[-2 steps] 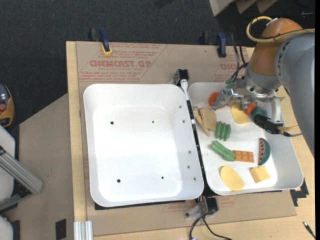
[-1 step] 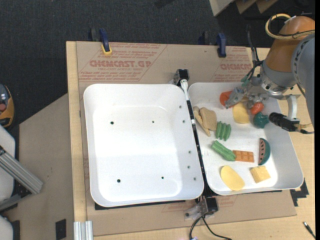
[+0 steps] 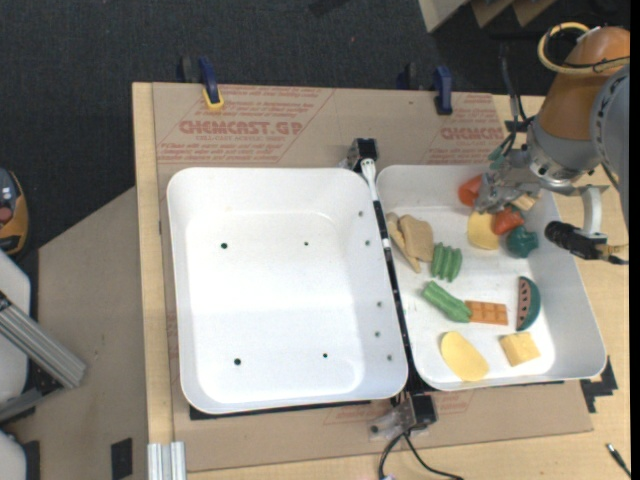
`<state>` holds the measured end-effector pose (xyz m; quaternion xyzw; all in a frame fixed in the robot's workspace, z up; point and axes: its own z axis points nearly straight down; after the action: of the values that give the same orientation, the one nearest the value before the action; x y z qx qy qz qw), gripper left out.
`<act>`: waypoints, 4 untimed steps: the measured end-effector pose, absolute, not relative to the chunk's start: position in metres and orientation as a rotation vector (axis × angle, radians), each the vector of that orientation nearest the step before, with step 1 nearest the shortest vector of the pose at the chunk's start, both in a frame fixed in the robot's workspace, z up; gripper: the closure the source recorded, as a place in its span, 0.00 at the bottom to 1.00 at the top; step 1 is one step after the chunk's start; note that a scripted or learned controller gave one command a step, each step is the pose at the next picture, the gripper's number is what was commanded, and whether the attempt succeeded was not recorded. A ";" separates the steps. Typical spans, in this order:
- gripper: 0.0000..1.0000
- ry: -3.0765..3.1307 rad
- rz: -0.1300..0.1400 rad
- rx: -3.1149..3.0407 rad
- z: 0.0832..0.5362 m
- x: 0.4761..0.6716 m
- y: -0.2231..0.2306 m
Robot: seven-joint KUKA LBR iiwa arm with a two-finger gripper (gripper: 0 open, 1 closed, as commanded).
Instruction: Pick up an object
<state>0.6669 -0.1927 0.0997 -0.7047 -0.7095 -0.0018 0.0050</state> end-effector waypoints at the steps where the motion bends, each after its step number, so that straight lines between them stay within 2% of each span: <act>1: 1.00 -2.222 -0.034 -2.209 0.091 0.627 -0.213; 2: 1.00 -2.219 0.000 -2.222 0.154 0.583 -0.224; 3: 0.00 -2.220 0.000 -2.221 0.151 0.584 -0.224; 4: 0.00 -2.219 -0.008 -2.210 0.082 0.592 -0.219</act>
<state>0.5921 -0.2186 0.0821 -0.7057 -0.7085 -0.0025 0.0048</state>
